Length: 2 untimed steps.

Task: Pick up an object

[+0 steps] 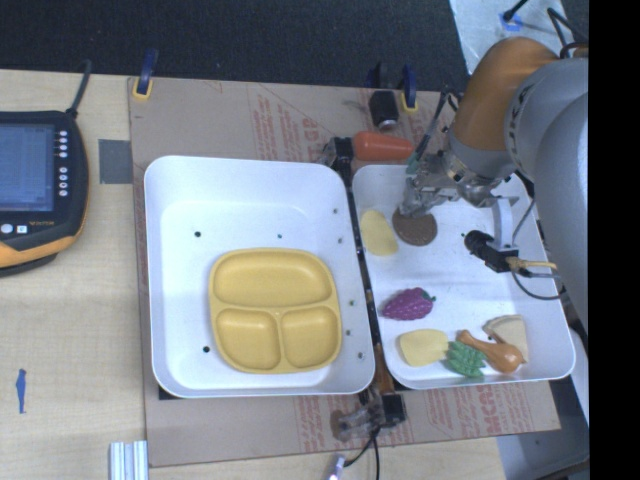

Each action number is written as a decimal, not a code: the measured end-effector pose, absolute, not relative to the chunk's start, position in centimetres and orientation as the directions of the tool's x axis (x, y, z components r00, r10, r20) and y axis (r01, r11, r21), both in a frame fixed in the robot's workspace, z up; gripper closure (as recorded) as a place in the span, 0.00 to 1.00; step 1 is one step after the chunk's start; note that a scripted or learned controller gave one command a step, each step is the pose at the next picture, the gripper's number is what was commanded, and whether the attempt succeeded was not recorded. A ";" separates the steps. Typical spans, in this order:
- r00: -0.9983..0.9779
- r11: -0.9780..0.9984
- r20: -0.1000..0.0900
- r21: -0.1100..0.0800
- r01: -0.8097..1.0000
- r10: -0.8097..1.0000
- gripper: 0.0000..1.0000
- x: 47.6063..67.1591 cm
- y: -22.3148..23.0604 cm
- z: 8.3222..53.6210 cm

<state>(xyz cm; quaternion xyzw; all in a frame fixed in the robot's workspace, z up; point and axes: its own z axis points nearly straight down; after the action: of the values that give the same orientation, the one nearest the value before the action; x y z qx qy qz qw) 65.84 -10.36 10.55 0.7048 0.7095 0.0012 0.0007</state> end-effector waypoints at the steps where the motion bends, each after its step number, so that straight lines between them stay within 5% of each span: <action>1: -0.002 0.002 0.000 -0.002 1.000 1.000 1.00 58.6 -13.2 16.6; 2: -0.002 0.002 0.000 -0.003 1.000 1.000 0.00 58.6 -13.2 16.5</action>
<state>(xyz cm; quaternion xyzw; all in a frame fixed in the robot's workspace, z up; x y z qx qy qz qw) 58.58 -13.21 16.54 0.7062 0.7080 -0.0011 -0.0013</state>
